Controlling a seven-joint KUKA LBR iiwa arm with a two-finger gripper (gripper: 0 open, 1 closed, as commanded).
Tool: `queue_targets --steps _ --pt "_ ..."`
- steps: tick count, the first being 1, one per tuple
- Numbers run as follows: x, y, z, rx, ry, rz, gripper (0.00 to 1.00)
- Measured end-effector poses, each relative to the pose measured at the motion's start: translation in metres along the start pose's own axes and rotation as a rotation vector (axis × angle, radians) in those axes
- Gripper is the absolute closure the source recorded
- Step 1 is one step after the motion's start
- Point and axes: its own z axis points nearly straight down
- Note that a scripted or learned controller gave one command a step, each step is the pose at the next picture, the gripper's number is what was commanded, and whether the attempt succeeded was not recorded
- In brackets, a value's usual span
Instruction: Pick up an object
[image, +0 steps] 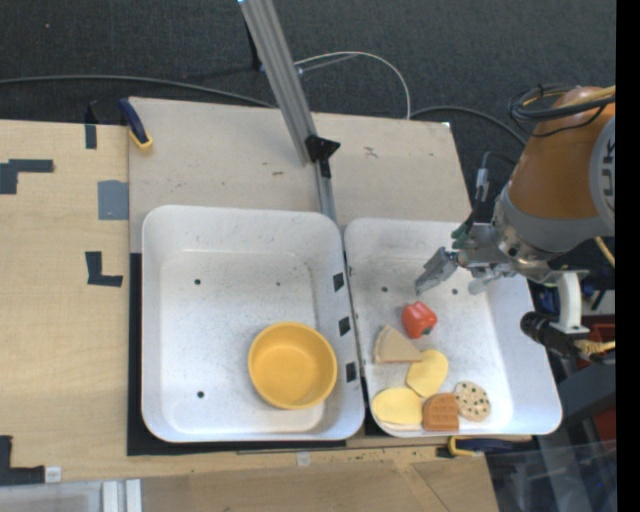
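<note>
Wood and a tan board make up the bench (60, 200), and dark carpet lies behind it. Two white bins sit side by side on the bench.

Looking down from the camera, the left bin (170, 240) has one yellow bowl (292, 365) near its front right corner. The right bin (520, 400) holds the toy food, all bunched near its front. I count one red pepper (420, 319), one pale wedge (396, 347), two yellow pieces (428, 373), one brown block (440, 412) and one cookie (471, 401). That makes six small things and one bowl.

The arm (560, 170) comes in from the right, over the far part of the right bin. Its gripper (458, 272) hangs above the bin floor with nothing between its fingers. One finger sticks out down and to the left, and the other seems to sit off to the right, so the fingers look spread apart.

The pepper is the nearest thing to the gripper. It lies just in front of it and a little to the left in this view, close by but not touching. It is round and stubby, with no clear long side. The wedge touches it from the front-left, so I think a grab from above could bump that too.
</note>
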Motion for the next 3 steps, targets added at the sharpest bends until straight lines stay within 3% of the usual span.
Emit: queue_targets --steps 1,3 --pt "0.0 0.0 0.0 0.0 0.0 0.0 0.0" --pt "0.001 -0.007 0.108 0.006 0.0 0.002 0.0"
